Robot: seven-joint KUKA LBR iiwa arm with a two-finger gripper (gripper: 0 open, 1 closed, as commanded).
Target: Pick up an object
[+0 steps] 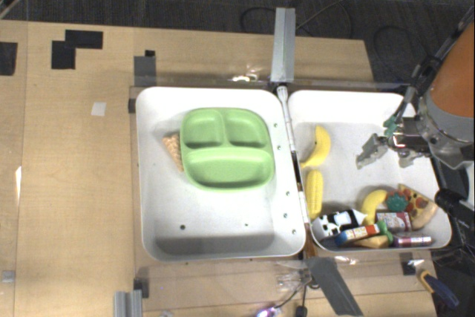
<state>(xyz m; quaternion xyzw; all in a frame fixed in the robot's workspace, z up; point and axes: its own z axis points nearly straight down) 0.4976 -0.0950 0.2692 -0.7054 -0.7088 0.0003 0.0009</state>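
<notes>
At right of centre the tool (369,153) hangs over bare floor of the right bin (349,104); I cannot tell its state. The toys (382,223) crowd the bin's lower corner, two bananas (318,167) left of it.

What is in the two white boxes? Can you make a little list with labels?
left bin: green divided plate, lying over something tan
right bin: banana, corn cob, pile of small toys at the near end
gripper: over the right bin, holding nothing I can see
</notes>
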